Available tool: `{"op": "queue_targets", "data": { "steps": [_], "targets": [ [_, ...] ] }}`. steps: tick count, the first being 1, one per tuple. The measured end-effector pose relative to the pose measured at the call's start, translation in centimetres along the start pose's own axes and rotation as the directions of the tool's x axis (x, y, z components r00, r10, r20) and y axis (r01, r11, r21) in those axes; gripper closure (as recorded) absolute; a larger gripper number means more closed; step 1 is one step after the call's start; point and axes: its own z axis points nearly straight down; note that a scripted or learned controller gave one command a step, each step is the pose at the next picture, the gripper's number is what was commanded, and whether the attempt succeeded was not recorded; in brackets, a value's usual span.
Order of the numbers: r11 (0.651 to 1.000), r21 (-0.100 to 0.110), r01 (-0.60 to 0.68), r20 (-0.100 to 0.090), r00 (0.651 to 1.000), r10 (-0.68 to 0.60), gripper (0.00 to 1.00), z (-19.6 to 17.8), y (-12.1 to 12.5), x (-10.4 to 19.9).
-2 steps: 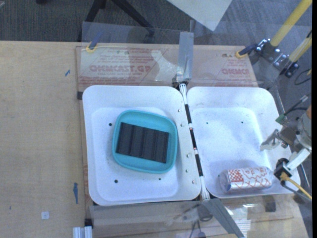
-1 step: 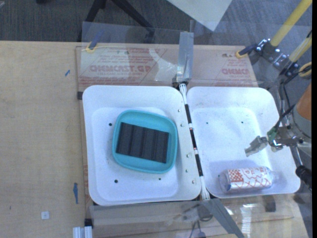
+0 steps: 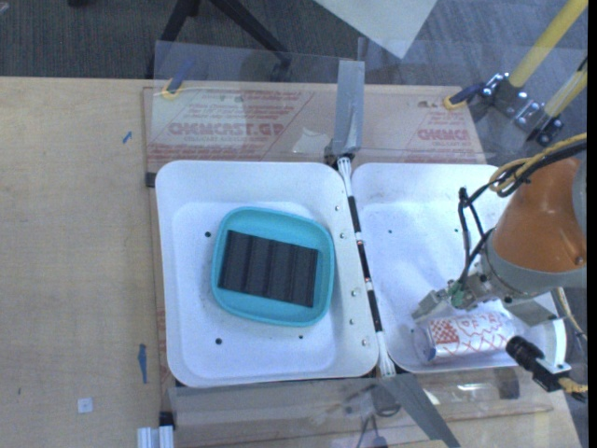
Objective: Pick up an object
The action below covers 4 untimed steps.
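Observation:
A white packet with a red pattern (image 3: 465,336) lies on its side near the front edge of the right bin (image 3: 410,231). My gripper (image 3: 446,299) hangs low over the packet's left end, just above and behind it, under the orange band of the arm (image 3: 541,222). A teal tray with a dark ribbed insert (image 3: 272,266) lies flat in the middle of the left bin (image 3: 187,203).
The divider between the two bins (image 3: 359,259) runs just left of the gripper. Clear plastic panels (image 3: 233,129) stand behind the bins. Yellow-handled clamps (image 3: 522,73) sit at the back right, and cables (image 3: 476,222) loop off the arm over the right bin.

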Motion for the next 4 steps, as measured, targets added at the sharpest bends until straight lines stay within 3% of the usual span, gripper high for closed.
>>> {"op": "queue_targets", "data": {
  "steps": [1,2,3,4],
  "targets": [
    [0.998,-0.004,0.063,0.003,0.998,-0.063,0.0,2.0,0.5,1.2],
    [0.998,-0.009,0.059,0.005,0.998,-0.059,1.0,1.0,0.7,1.1],
    [0.998,-0.009,0.059,0.005,0.998,-0.059,0.0,1.0,0.7,1.1],
    [1.0,-0.003,0.02,0.003,1.0,-0.02,0.0,-0.7,-1.0,-3.3]
  ]
}}
